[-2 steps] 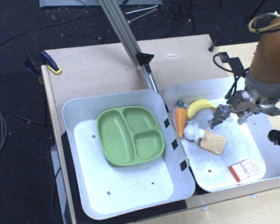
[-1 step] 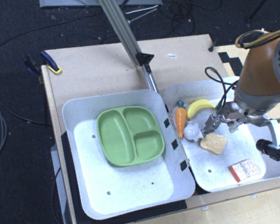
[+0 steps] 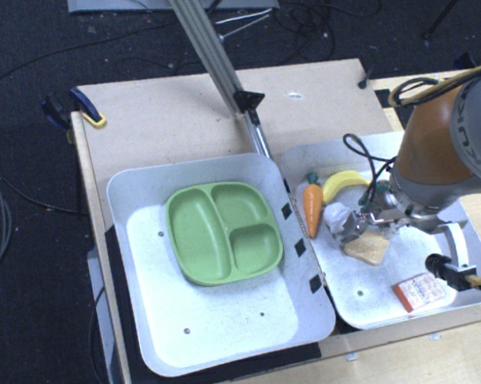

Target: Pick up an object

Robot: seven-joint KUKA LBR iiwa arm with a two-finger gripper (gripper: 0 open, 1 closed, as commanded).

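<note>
My gripper point(image 3: 354, 225) reaches down into the right bin point(image 3: 372, 306) from the right, under the grey and orange arm point(image 3: 448, 149). It hangs just above a tan, bread-like piece point(image 3: 369, 251) and beside a small whitish crumpled object point(image 3: 336, 215). An orange carrot point(image 3: 312, 208) lies along the bin's left wall. Behind the gripper rests a yellow banana point(image 3: 344, 183). A red and white box point(image 3: 423, 291) lies near the bin's front right corner.
The left bin point(image 3: 167, 330) holds a green divided plate point(image 3: 225, 230). A grey metal pole point(image 3: 207, 45) slants down to the bench between the bins. Black clips sit on the rim shared by the bins point(image 3: 304, 249).
</note>
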